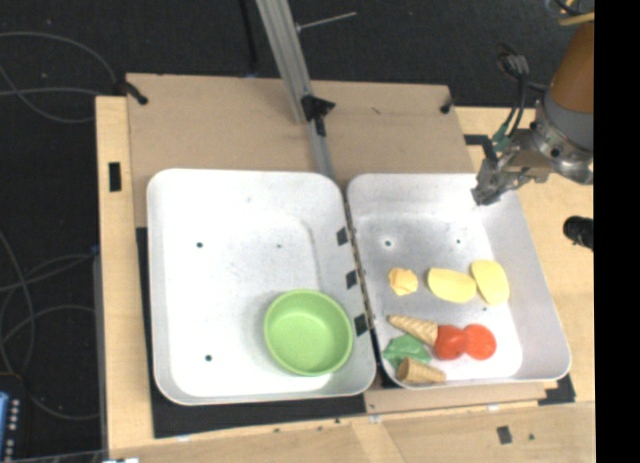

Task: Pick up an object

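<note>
The tool (487, 189) hangs over the right bin's (530, 351) far right edge; its state is unclear. Toy food sits near; a bowl (308, 332) lies left.

Two bins sit side by side on the bench (240, 121). The left bin (220, 221) holds a bowl (307, 332) near its front right corner. The right bin (420, 211) holds toy food pieces (450, 285) clustered in its front half. The gripper (487, 189) hangs over its rear right edge.
</note>
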Motion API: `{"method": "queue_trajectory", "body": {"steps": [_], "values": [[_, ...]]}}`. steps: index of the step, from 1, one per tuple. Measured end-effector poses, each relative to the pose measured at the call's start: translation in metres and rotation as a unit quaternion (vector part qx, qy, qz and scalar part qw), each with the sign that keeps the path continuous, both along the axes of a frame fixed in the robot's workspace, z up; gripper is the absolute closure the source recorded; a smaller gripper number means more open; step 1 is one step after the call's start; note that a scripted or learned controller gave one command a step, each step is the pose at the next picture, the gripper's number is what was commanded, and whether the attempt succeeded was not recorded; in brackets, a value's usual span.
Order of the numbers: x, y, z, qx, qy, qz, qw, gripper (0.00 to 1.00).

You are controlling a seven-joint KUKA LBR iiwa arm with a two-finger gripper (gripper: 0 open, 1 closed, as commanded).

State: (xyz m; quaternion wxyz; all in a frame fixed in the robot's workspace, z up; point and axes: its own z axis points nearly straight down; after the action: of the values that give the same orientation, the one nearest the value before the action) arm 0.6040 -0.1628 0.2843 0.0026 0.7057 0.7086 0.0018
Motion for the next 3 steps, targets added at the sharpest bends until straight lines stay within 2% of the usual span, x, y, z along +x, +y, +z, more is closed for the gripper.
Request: {"method": "queue_trajectory", "body": {"steps": [1, 2, 3], "values": [[-0.004, 0.06, -0.012, 0.0004, 0.003, 0.001, 1.0, 1.0], [-0.016, 0.108, -0.01, 0.0008, 0.003, 0.001, 1.0, 1.0], [-0.017, 0.156, -0.01, 0.001, 0.003, 0.001, 1.0, 1.0]]}}
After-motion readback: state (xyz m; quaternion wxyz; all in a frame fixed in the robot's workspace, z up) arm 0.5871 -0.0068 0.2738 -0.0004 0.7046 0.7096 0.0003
